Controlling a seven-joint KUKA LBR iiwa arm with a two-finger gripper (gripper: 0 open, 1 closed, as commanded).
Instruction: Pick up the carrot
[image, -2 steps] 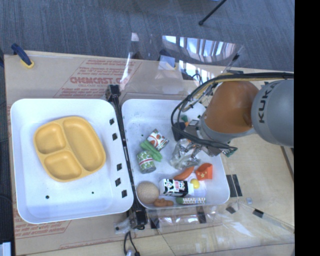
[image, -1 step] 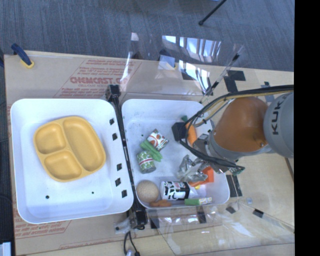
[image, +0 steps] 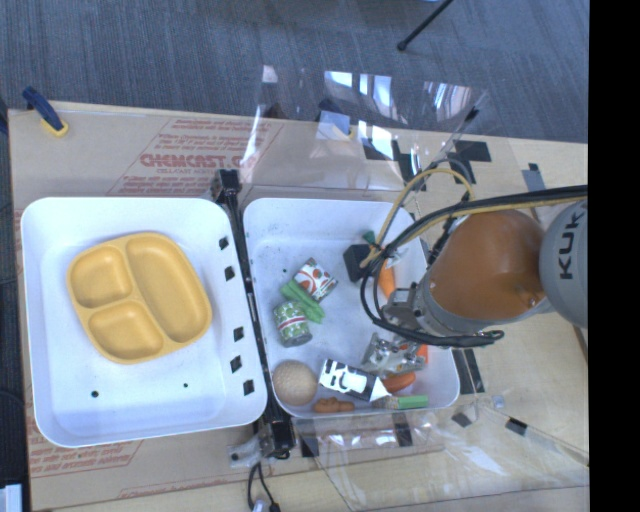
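The carrot (image: 387, 283) shows as a narrow orange strip in the right bin (image: 262, 300), mostly hidden behind the arm's wrist and cables. A green bit lies just above it. My gripper (image: 388, 353) hangs low over the bin's lower right part, below the carrot strip. Right under it lies another orange-red piece (image: 401, 380) with a green stalk (image: 412, 402) beside it; I cannot tell what that piece is.
The right bin also holds a small printed can (image: 315, 279), a green stick (image: 302, 301), a second can (image: 291, 323), a beige ball (image: 293, 382), a black-and-white box (image: 345, 379) and a brown piece (image: 333, 405). A yellow divided plate (image: 138, 295) lies in the left bin (image: 40, 390).
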